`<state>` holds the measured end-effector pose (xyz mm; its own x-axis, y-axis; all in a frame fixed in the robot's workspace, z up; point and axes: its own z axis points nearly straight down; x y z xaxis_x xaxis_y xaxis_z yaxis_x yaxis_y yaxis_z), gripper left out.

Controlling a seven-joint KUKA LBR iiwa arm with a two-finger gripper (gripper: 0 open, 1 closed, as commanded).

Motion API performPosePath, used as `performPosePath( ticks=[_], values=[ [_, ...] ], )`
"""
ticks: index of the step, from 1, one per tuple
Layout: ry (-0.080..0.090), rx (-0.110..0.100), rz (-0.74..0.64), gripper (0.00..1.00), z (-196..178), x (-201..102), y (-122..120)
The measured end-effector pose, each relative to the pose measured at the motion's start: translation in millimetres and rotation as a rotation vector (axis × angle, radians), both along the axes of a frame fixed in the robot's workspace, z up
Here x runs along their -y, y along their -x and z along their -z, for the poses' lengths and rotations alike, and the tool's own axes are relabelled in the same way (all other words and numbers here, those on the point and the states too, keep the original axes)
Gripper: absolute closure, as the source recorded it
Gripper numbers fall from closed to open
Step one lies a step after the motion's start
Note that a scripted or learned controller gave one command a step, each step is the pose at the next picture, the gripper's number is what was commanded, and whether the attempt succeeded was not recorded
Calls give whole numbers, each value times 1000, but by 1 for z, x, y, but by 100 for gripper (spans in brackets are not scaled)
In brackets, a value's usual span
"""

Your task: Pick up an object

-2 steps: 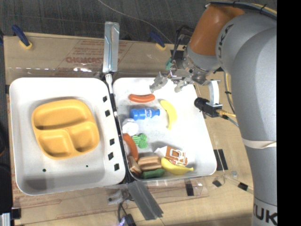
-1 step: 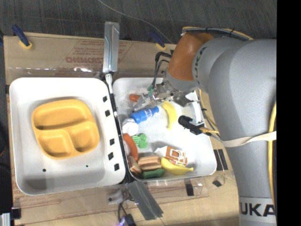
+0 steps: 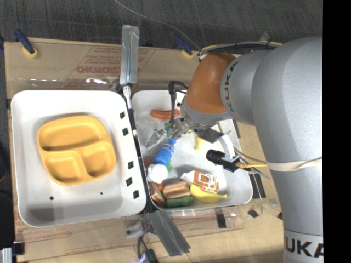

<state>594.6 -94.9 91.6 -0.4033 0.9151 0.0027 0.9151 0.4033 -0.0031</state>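
Note:
My gripper is low inside the right bin, over its upper left part, with the grey arm and orange band behind it. Just below it lies a blue bottle with a white cap, tilted toward the bin's left wall. A red sausage lies right above the gripper. Nothing is visibly held. The gripper's tip is partly hidden by the wrist.
At the right bin's front lie a brown bun, a green piece, a yellow banana and a white and orange carton. A small yellow thing sits by the wrist. The left bin holds a yellow divided tray.

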Motion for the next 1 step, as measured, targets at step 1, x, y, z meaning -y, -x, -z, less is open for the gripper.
performPosePath(
  ticks=[1],
  values=[
    [2,5,-120,0,-1,22,-34]
  ],
)
